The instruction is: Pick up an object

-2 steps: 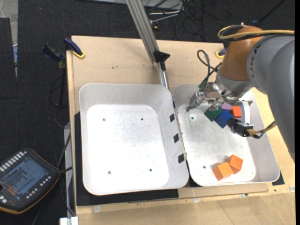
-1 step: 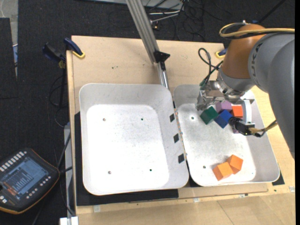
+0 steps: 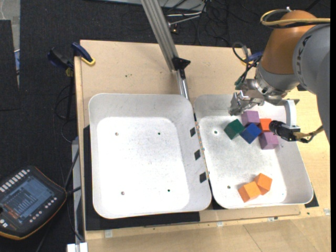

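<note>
The right bin [image 3: 220, 156] holds a cluster of blocks: a green one [image 3: 233, 128], a blue one [image 3: 251, 133], a purple one [image 3: 252, 117], another purple one [image 3: 270, 139] and a small orange-red one [image 3: 264, 123]. Two orange blocks [image 3: 255, 187] lie near the bin's front edge. My gripper [image 3: 239, 105] hangs over the back of the right bin, just above and left of the cluster, close to the green and purple blocks. Nothing shows between its fingers.
The left bin [image 3: 139, 154] lies beside the right one, joined by black clips. A slanted metal pole [image 3: 163, 33] rises behind the bins. A black connector with cable [image 3: 286, 131] hangs off the wrist over the right bin's right side. A pendant [image 3: 23, 201] sits lower left.
</note>
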